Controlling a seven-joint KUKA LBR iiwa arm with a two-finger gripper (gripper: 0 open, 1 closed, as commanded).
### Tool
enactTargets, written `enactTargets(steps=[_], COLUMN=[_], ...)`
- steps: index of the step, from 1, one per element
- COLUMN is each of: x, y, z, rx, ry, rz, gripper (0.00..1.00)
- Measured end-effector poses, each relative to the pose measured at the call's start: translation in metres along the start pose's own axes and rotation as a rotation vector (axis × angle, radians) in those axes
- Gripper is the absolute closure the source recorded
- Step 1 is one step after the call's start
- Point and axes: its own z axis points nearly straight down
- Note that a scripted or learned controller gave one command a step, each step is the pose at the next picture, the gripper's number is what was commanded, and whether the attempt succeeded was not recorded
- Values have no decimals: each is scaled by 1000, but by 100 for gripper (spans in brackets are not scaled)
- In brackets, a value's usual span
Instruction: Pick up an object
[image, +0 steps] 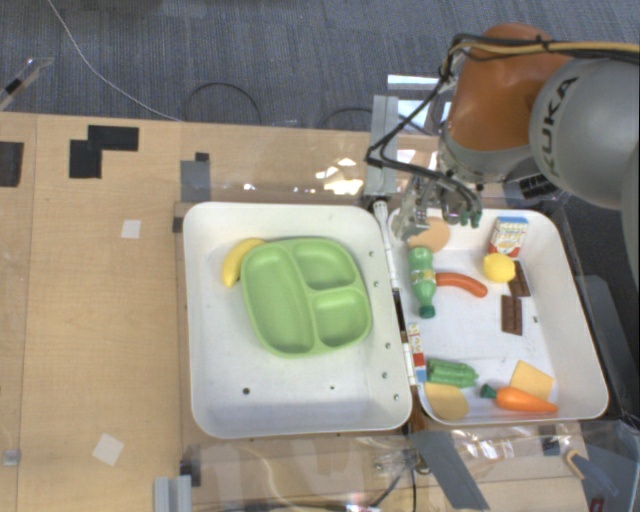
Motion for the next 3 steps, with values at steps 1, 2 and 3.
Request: enactTargets(steps=[1, 2, 3], x=[8, 131, 131], y=[-35, -74, -73], z=[-109, -11, -12], rx=[2, 2, 2], ry=[-7, 12, 9], rz=[133, -193, -194], gripper=[100, 100, 0])
